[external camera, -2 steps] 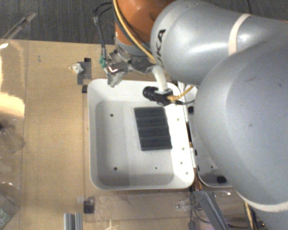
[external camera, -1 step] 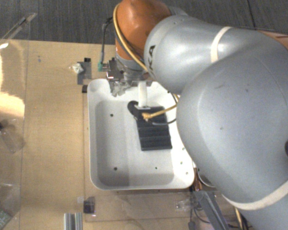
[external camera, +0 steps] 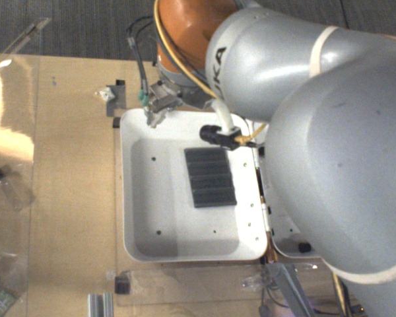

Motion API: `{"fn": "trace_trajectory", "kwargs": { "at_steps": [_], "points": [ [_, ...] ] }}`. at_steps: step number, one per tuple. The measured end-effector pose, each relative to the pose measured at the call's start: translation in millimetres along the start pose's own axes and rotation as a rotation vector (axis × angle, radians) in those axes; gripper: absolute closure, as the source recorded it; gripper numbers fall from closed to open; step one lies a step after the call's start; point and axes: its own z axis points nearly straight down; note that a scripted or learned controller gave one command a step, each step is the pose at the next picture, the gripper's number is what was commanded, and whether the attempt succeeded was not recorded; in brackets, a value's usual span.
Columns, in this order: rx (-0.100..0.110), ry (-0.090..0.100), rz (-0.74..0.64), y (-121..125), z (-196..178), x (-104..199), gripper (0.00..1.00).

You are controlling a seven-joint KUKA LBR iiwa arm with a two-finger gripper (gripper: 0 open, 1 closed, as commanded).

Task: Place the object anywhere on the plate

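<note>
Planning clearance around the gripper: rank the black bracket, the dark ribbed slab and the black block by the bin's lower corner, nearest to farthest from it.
The gripper hangs over the left bin's top-left corner.
1. Black bracket: just outside that corner, on the bench.
2. Dark ribbed slab: flat on the bin floor, toward its right.
3. Black block: on the bench below the bin's lower-left corner.

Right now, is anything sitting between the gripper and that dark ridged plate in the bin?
Nothing visible does. The gripper hangs at the bin's far-left corner; bare white floor lies between it and the dark ridged plate.
</note>
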Motion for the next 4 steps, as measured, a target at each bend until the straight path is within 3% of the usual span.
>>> {"fn": "trace_trajectory", "kwargs": {
  "at_steps": [1, 2, 3, 4],
  "points": [
    [0.0, 0.001, -0.242, -91, 75, 54, 1.0],
    [-0.005, -0.001, -0.627, -148, -25, 81, 1.0],
    [0.003, 0.002, -0.199, -104, 93, 75, 1.0],
    [-0.01, -0.002, -0.546, -94, 107, 60, 1.0]
  ]
}}
